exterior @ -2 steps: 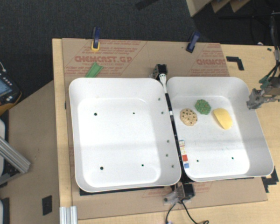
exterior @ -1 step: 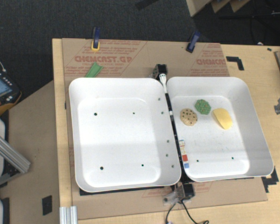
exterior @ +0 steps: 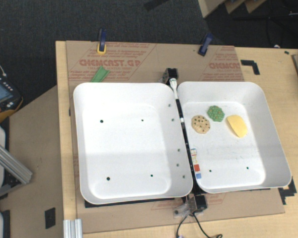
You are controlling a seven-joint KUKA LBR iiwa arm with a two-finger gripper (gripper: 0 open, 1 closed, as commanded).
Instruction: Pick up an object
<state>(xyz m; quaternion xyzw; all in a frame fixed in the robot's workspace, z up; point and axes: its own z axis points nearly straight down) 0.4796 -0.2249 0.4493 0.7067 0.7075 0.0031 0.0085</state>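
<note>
The left bin (exterior: 89,148) sits on the tabletop (exterior: 139,58) beside the right bin (exterior: 268,148), which holds what looks like a cookie (exterior: 200,124), touching a green piece (exterior: 215,113), with a yellow piece (exterior: 237,125) just beside them.

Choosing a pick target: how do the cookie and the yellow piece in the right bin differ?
The cookie is round and tan with dark specks; the yellow piece is oblong and plain yellow. The cookie lies nearer the bins' shared edge, the yellow piece further toward the right bin's outer wall. The cookie nearly touches the green piece; the yellow piece lies a little apart from it. Both lie flat in the right bin.
</note>
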